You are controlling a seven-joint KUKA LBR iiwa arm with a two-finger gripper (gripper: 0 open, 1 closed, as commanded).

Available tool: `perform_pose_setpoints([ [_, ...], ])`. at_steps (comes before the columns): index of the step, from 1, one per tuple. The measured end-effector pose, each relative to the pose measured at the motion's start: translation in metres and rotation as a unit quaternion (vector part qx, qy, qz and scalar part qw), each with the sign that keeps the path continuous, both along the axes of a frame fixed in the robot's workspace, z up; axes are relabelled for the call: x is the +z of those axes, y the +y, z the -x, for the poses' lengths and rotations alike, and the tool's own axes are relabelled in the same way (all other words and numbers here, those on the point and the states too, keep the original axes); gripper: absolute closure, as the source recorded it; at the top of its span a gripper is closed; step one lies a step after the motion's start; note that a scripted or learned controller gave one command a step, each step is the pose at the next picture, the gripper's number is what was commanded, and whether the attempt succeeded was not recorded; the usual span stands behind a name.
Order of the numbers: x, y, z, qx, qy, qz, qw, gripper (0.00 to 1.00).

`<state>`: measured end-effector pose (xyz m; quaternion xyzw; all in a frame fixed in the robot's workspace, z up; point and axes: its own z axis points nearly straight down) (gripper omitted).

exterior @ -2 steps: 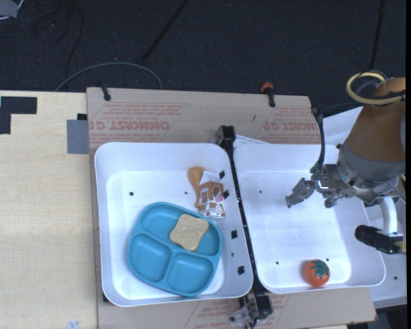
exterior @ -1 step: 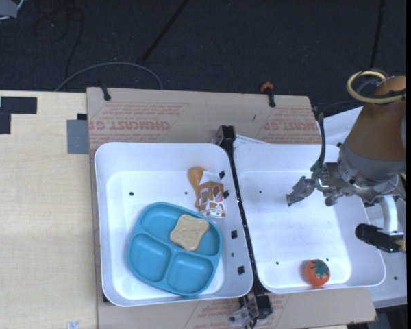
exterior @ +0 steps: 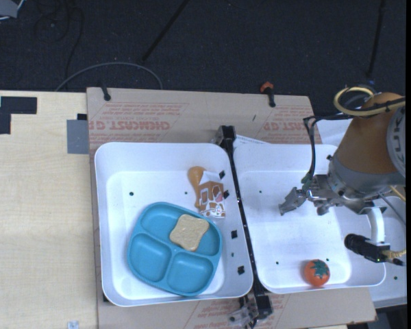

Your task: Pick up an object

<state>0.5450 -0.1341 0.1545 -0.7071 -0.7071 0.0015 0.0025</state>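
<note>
Nearest the camera, the tomato [exterior: 316, 272] rests at the near edge of the right bin [exterior: 274, 184], toward the camera and slightly right of the hand [exterior: 305, 201], which hangs above the bin floor spread wide and holding nothing.

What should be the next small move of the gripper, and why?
Probably a short move toward the tomato, then a descent over it. The gripper hangs above the bare floor of the right bin, with nothing between its fingers. The tomato lies alone near that bin's front edge and is the closest object; the other things lie in the left bin.
</note>
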Motion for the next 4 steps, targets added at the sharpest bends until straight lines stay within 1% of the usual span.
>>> perform_pose_setpoints([
  [1,-0.051,0.010,0.005,-0.001,0.001,-0.0005,1.0000,0.00],
  [2,-0.068,0.010,0.006,-0.001,0.000,0.0001,1.0000,0.00],
  [3,-0.056,0.009,0.005,-0.004,-0.001,0.0001,1.0000,1.00],
  [4,-0.010,0.012,-0.004,0.001,-0.003,0.0005,1.0000,1.00],
])
